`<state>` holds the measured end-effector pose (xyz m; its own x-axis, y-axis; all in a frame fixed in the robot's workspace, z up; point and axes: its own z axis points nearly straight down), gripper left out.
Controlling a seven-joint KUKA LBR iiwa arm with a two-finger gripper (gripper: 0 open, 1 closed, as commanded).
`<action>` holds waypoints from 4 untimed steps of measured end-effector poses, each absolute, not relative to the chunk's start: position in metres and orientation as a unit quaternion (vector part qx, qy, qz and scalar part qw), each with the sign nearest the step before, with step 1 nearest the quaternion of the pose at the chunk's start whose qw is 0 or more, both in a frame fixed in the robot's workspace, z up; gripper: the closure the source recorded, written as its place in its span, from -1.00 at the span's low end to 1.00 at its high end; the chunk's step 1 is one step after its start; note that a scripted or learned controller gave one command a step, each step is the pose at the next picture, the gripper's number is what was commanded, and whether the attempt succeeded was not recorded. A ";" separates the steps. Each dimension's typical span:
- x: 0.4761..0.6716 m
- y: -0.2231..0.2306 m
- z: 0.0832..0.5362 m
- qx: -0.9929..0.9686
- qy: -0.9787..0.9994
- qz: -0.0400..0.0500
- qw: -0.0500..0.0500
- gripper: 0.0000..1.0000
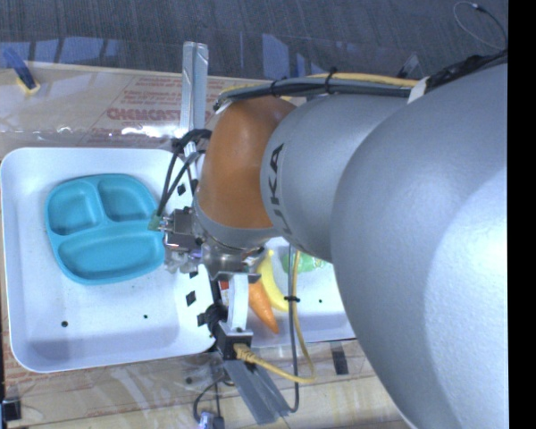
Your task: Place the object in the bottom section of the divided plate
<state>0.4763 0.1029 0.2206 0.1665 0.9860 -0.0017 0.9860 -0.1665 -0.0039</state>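
Item 1. Turquoise-blue plastic divided plate (103,226), three compartments: two small ones toward the top of the frame, one wide one toward the bottom. It lies flat in the upper half of the left bin.

Item 2. Shallow white left bin (89,329), occupying the left of the frame.

Item 3. Shallow white right bin (326,315), at lower centre, largely covered by the arm.

Item 4. Orange carrot-shaped piece (261,309), lying in the right bin, well apart from the divided plate.

Item 5. Yellow banana-shaped piece (274,284), touching the carrot-shaped piece on its right side.

Item 6. Small green item (308,260), just beyond the banana-shaped piece; shape unclear.

Item 7. Grey arm (393,204) with orange band, filling the right of the frame.

Item 8. Metal gripper (183,239), at the divided plate's right edge, over the wall between the bins. Whether it is released or clenched cannot be told; no held thing is discernible.

Item 9. Wooden bench (116,105) under clear sheeting.
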 end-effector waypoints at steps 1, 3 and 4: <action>0.491 0.133 0.103 -0.700 -0.714 0.003 0.002 1.00; 0.477 0.085 0.200 -0.794 -0.608 0.002 0.002 1.00; 0.503 0.055 0.191 -0.717 -0.697 0.001 0.000 1.00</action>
<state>0.5025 0.0549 0.1906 0.0283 0.9996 -0.0011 0.9996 -0.0283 -0.0023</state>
